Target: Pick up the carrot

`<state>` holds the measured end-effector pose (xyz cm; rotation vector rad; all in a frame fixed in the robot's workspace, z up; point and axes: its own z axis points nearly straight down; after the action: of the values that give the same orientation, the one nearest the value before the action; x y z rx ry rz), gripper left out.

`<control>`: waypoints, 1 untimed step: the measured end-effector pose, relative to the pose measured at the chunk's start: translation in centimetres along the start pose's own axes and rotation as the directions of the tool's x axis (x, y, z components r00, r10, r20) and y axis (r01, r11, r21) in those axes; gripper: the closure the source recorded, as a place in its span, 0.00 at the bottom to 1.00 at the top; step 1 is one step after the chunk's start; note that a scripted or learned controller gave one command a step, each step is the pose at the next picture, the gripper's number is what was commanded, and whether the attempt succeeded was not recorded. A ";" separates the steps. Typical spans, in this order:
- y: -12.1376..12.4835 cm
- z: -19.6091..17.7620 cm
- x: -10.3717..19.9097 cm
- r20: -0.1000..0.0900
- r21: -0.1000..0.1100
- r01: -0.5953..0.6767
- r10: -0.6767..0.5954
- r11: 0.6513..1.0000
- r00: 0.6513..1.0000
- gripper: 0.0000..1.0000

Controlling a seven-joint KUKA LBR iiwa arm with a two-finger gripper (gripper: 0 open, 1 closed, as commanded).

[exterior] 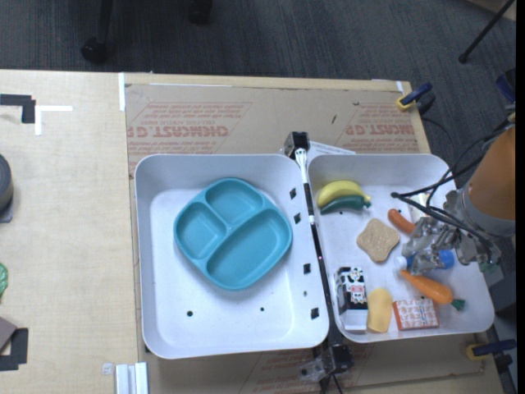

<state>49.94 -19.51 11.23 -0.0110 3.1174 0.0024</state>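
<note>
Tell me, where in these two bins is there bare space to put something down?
The left bin has bare floor all around the blue divided plate, widest along its front. In the right bin, the back strip behind the banana is free. Its front is crowded: cracker, carrot, milk carton and the gripper.

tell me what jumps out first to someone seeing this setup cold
The big blue divided plate lying alone in the left bin catches the eye first. Next comes the crowded right bin: a yellow banana near its top and the orange carrot toward its lower right. The robot's hand hangs just above the carrot, reaching in from the right.
</note>
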 end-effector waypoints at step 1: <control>-0.1 0.0 0.0 0.000 0.002 -0.001 0.001 1.000 1.000 0.00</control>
<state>49.91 -19.61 11.23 -0.0096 3.1177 -0.0008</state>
